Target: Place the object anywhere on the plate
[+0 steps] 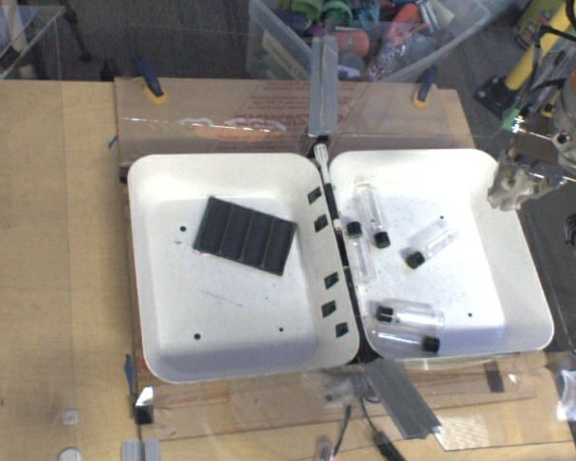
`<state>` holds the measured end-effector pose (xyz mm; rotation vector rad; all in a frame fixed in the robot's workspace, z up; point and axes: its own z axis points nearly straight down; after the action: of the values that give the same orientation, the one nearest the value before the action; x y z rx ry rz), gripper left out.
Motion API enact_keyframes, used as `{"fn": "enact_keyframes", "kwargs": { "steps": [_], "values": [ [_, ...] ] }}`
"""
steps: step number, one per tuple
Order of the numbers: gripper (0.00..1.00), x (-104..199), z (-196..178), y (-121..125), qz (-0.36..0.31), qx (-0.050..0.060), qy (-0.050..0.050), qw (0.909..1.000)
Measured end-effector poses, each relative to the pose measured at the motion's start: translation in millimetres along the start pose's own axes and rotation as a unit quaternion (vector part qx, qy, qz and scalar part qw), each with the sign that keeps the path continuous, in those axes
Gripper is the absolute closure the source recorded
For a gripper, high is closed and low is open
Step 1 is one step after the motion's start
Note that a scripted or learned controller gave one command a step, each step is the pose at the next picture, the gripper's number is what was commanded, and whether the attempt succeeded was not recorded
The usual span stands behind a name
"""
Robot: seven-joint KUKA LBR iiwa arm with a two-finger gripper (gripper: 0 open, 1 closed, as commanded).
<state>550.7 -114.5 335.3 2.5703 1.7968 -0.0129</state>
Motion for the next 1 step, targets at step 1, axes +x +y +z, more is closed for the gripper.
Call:
{"fn": "enact_keyframes", "kwargs": {
  "steps": [1],
  "values": [
    [0.00,0.2,0.1,-0.1,0.000,0.000,0.000,1.0000]
  ]
}}
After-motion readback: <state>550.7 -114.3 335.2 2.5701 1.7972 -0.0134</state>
